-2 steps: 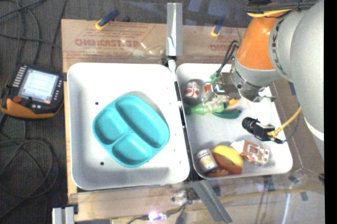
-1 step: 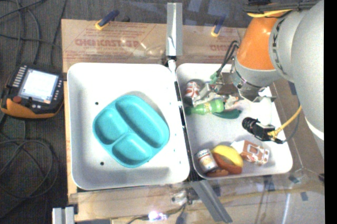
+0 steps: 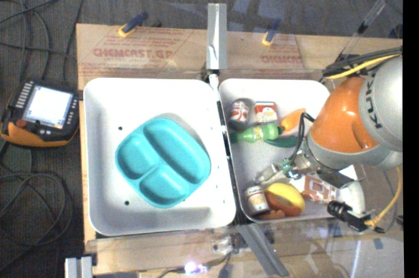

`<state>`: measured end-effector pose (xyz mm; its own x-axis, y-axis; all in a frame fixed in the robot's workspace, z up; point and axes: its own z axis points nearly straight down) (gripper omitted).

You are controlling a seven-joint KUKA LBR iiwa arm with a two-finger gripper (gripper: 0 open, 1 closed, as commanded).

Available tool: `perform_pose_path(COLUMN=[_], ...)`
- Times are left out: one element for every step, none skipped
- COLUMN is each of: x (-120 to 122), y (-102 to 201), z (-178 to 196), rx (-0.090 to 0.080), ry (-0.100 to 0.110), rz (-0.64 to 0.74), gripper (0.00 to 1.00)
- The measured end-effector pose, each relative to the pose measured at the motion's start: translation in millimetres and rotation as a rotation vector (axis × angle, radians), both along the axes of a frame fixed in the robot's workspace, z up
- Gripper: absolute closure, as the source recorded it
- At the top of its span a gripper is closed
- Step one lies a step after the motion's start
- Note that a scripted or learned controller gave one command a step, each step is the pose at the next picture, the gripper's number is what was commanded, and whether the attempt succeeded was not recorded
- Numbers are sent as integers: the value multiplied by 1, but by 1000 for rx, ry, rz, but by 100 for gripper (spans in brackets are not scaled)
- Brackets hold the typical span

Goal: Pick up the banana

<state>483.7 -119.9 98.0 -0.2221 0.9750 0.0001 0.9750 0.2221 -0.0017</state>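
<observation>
Left bin [image 3: 98, 139]: centre taken by a teal divided tray [image 3: 163, 161]; margins around it left open. Right bin [image 3: 236, 159]: far end blocked by cans [image 3: 252, 111] and a green bottle [image 3: 260, 133]; near-left floor open; right side overhung by the arm [image 3: 357, 123].

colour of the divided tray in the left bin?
Turquoise, plain with no pattern: the divided plastic tray in the shallow white left bin, seen best in the overhead camera view.

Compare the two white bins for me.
The left bin holds one teal divided tray, lying at a slant; the right bin holds a clutter of small items, among them a green bottle and cans. The arm hangs over the right bin, not the left. Both are shallow, white and side by side.
</observation>
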Motion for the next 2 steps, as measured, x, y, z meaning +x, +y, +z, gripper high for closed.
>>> perform_pose_path(x=[0, 1], y=[1, 13], z=[8, -8], rx=[3, -1], ry=[3, -7], rz=[2, -297], gripper=[100, 100])
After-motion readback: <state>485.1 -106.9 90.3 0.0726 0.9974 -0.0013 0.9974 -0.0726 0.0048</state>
